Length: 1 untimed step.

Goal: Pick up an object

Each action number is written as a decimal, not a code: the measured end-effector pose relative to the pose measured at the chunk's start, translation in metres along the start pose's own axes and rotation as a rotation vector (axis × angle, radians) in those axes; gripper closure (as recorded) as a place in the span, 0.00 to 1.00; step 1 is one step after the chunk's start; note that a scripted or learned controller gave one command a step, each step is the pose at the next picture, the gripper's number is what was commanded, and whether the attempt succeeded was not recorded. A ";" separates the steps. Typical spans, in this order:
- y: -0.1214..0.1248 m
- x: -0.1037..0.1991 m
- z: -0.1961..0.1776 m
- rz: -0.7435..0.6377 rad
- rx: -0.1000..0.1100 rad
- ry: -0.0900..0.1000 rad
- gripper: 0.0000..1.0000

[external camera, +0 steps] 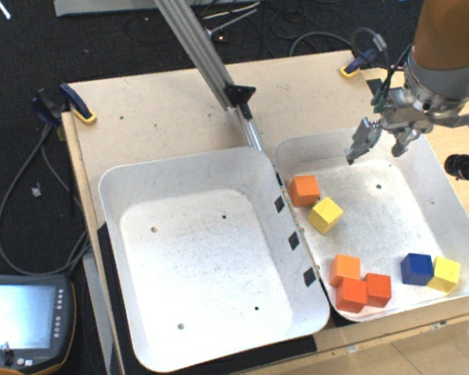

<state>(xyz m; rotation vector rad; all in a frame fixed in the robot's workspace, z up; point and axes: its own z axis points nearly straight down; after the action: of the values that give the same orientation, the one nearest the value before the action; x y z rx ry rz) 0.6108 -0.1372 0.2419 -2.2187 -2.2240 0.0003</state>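
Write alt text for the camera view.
The gripper hovers open and holding nothing over the right bin's far end; orange, yellow and blue blocks lie below it. The left bin sits alongside.

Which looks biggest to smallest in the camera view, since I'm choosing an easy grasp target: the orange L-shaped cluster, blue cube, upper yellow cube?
1. Orange L-shaped cluster, clearly largest.
2. Blue cube and upper yellow cube look alike, so I won't rank them.
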 end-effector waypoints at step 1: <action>0.000 0.009 0.112 0.003 0.004 0.002 0.00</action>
<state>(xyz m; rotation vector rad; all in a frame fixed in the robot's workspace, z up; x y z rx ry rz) 0.6107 -0.1281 0.1297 -2.2195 -2.2174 0.0034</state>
